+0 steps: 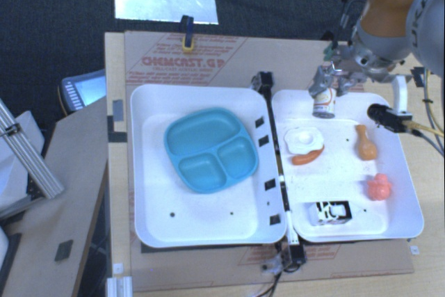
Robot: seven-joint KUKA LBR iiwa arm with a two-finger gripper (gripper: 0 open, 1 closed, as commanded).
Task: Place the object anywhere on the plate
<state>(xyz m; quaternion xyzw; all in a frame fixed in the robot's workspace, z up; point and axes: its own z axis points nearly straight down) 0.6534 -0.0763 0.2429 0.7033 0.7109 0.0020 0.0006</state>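
A blue plate [208, 149] with three compartments lies in the left bin [156, 219]. A small upright can [324, 106] with a white and red label stands at the far edge of the right bin [396, 219]. My gripper [328, 85] is directly over the can, down at its top, so the can's upper part is hidden by it. The plate is well to the left of the gripper, across the divider between the bins.
The right bin also holds a toy fried egg [304, 140], an orange sausage [308, 157], a tan drumstick [365, 142], a pink toy [379, 187] and a black-and-white item [332, 211]. Black clips [264, 83] line the divider.
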